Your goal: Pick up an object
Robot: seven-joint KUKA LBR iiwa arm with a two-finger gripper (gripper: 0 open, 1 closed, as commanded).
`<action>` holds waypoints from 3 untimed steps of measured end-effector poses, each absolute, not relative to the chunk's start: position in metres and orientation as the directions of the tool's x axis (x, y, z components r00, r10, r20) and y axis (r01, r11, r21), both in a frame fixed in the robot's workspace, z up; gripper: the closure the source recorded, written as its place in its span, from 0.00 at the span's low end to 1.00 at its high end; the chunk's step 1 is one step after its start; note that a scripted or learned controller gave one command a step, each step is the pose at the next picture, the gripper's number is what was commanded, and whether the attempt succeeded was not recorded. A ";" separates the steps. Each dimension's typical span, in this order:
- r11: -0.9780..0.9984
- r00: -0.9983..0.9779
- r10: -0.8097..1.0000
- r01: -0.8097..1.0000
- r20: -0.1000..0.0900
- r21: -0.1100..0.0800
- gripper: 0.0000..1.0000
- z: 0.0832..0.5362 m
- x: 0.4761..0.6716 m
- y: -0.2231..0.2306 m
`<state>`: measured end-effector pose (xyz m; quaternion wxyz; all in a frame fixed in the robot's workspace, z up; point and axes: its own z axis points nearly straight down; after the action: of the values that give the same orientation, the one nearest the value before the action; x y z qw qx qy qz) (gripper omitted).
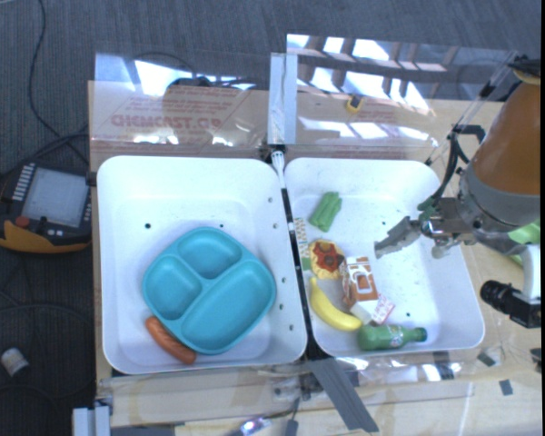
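Note:
My gripper (411, 247) hovers over the right bin (454, 307), in its right half, with its fingers spread open and nothing between them. To its left lie a green cucumber-like piece (325, 211), a round red and yellow toy (327, 259), a red and white carton (358, 282), a yellow banana (331, 309) and a green bottle (391, 337) on its side. The nearest of these, the carton, is a short way down-left of the left fingertip (381, 247).
The left bin (127, 198) holds a teal divided plate (209, 287) with an orange sausage (170, 339) against its lower-left rim. A ridge (286, 234) separates the two bins. Clear panels stand behind both bins. A handheld device (41, 209) lies on the floor at left.

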<state>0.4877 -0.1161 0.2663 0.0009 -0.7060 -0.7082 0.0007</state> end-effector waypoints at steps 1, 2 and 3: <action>0.020 -0.020 1.000 1.000 0.001 -0.004 0.00 0.182 0.483 -0.052; 0.106 -0.106 0.994 0.994 0.000 -0.004 0.00 0.095 0.514 -0.101; 0.107 -0.107 0.994 0.994 0.004 -0.006 1.00 0.103 0.514 -0.100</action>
<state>0.5136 -0.0999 0.1032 0.0033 -0.6683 -0.7439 0.0011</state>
